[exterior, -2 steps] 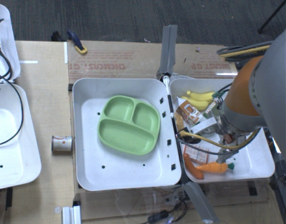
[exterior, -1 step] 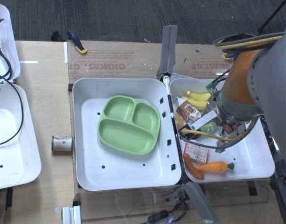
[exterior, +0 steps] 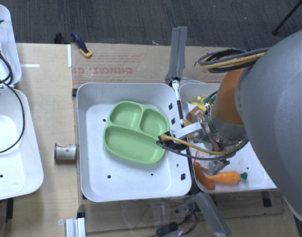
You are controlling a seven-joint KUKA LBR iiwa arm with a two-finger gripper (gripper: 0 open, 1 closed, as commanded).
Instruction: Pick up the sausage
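A short reddish-brown sausage (exterior: 202,177) lies near the front left corner of the right bin (exterior: 257,174), touching the thick end of an orange toy carrot (exterior: 226,177). My gripper (exterior: 211,143) hangs low over the middle of that bin, a little behind the sausage. The grey wrist and orange band (exterior: 229,102) cover it from above, with cables looped around it. Most of the right bin's floor is hidden under the arm.
A green divided plate (exterior: 135,132) sits in the left bin (exterior: 92,181). Colourful small items (exterior: 198,107) lie at the right bin's back. A yellow-black cable (exterior: 178,143) droops across the wall between the bins. A small can (exterior: 65,152) rests on the bench to the left.
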